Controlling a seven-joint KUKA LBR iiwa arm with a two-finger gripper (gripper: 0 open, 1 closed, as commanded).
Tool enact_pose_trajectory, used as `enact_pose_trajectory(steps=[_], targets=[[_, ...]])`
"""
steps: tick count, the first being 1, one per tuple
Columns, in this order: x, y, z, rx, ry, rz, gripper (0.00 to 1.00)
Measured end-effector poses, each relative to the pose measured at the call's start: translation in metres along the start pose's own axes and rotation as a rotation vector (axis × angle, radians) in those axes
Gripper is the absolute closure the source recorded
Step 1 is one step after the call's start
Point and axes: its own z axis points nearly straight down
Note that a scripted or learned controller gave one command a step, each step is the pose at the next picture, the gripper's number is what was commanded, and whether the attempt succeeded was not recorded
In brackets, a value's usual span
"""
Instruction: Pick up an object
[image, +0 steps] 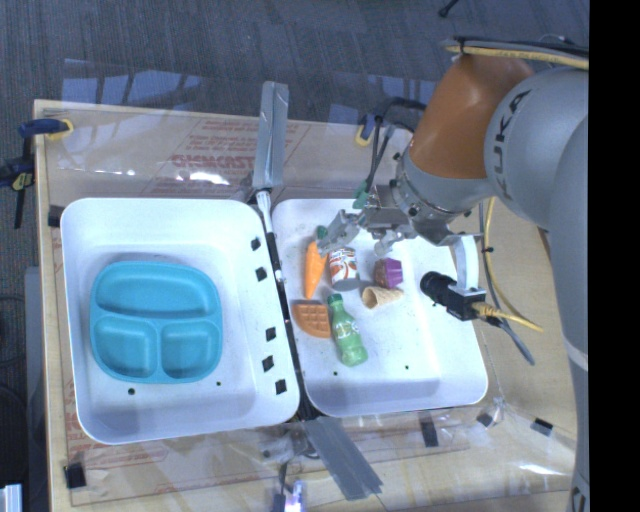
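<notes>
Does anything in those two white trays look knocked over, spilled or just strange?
Nothing looks spilled or broken. The green bottle lies on its side in the right bin, beside a waffle, carrot and can, all loosely jumbled. The blue tray sits flat in the left bin.

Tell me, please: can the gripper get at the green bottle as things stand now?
Probably yes. The green bottle lies flat in the right bin, with nothing on top of it. The waffle touches its left side, and the gripper hangs farther back, over the can.
</notes>
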Motion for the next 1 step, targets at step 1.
enact_pose_trajectory(steps=[1], targets=[[-0.0617,0.0054,0.1556,0.000,0.001,-0.007,0.00]])
